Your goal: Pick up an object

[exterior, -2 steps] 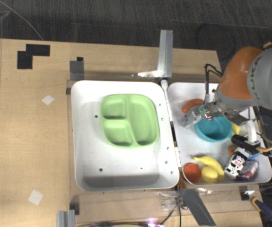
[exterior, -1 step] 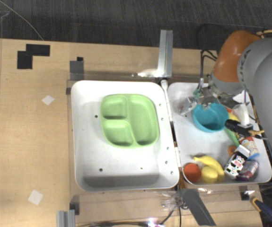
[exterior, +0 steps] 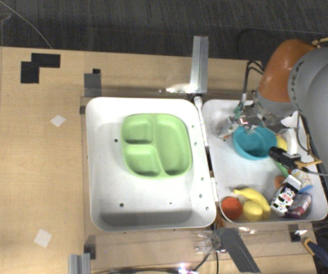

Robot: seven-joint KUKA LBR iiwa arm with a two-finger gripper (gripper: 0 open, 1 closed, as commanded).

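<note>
My gripper (exterior: 236,120) hangs low over the back of the right bin (exterior: 226,164), at the back-left rim of a teal bowl (exterior: 255,144). Nothing shows in its grasp. Along the front of that bin lie a red ball (exterior: 231,208), a banana (exterior: 251,195) and a yellow lemon-like fruit (exterior: 254,210). To their right are a black-and-white patterned carton (exterior: 284,197) and a purple can (exterior: 301,205). A small orange piece (exterior: 280,181) lies just behind the carton.
The left bin (exterior: 104,170) holds a green divided plate (exterior: 155,144) near its middle. A metal post (exterior: 199,61) rises behind the seam between the bins. The grey arm (exterior: 323,96) covers the right bin's back right corner.
</note>
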